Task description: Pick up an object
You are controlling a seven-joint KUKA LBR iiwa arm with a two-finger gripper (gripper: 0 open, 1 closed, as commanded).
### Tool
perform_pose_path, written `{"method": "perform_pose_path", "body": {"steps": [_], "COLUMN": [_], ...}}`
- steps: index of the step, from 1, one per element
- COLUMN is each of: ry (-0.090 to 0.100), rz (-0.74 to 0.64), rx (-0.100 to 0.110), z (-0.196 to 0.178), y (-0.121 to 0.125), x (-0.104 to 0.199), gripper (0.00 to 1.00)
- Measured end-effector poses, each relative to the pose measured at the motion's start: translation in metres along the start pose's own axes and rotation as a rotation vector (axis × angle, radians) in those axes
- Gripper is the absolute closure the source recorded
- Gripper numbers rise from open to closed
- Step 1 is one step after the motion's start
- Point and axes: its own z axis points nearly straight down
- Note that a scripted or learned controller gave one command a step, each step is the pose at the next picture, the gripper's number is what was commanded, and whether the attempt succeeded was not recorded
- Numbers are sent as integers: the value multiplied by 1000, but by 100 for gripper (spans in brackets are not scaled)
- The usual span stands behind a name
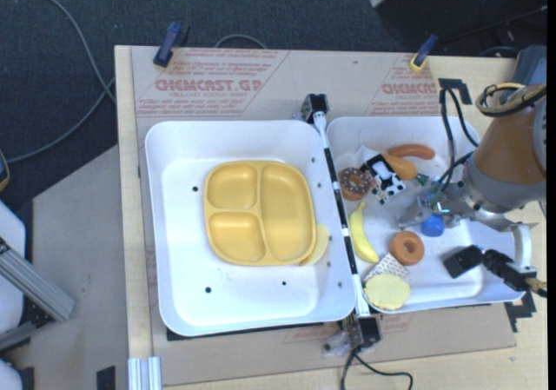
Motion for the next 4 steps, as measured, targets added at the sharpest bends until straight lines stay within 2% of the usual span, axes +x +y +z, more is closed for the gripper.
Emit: {"method": "perform_pose_path", "body": {"steps": [1, 2, 3, 4], "ry": [-1, -2, -1, -1], "rz": [1, -1, -1, -1], "rx": [-2, -4, -4, -1], "z": [-10, -22, -101, -113], "y": [0, 31, 68, 59], "x": [0, 52, 111, 131], "gripper": [100, 100, 100, 100]}}
